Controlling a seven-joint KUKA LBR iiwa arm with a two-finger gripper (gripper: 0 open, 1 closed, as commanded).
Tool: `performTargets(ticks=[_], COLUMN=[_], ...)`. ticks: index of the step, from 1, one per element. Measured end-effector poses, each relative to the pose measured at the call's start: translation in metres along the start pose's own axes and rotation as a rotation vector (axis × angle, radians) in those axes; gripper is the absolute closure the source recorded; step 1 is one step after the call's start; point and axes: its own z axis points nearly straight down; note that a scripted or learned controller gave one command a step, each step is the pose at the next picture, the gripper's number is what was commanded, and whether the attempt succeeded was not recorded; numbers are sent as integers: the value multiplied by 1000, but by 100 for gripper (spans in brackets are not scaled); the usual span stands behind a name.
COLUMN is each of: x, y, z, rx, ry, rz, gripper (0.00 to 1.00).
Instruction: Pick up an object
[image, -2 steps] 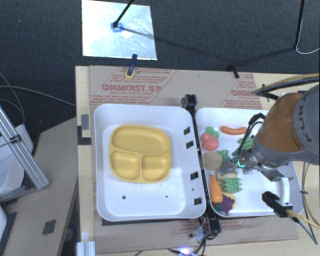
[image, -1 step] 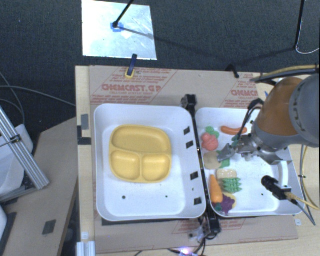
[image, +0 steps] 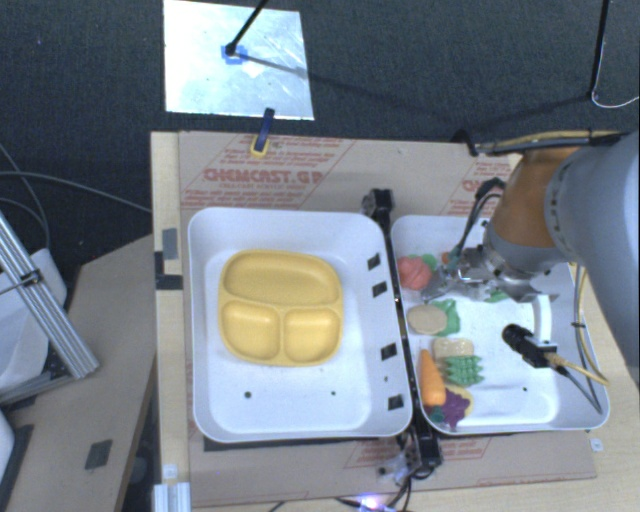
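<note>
Crowding the near left corner of the right-hand shallow white bin (image: 520, 410) is the pile the task draws from: a small purple bunch of toy grapes (image: 455, 407) nearest the front wall, an orange toy carrot (image: 431, 378) lying lengthwise just beside the divider, a spiky green toy leaf (image: 465, 370) touching them, and a pale yellow block like a toy cheese slice (image: 453, 348) just behind. They probably lie bunched against the wall, where a slanted bin floor would let them gather, and that would leave little room for fingers on the divider side. Further back sits a flat tan disc like a toy cookie (image: 427, 319) resting over a second green leafy piece (image: 450, 317), and beyond that a red rounded toy like a tomato (image: 414, 271), standing somewhat apart and so seemingly the easiest target. The two-finger gripper (image: 462, 272) hangs low just beside the red toy, reaching in from the right; whether its jaws are open or closed I cannot tell, and nothing is visibly held. The left-hand shallow white bin (image: 215, 400) holds only a yellow three-compartment plastic plate (image: 282, 305), set near its middle. Farthest back, a blue and yellow clamp (image: 262, 135) pins the brown cardboard sheet (image: 300, 170) under both bins.
</note>
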Motion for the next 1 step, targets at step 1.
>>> performTargets(ticks=[1], x=[0], y=[-2], z=[-11], rx=[2], ry=[1], rz=[-1], gripper=[100])
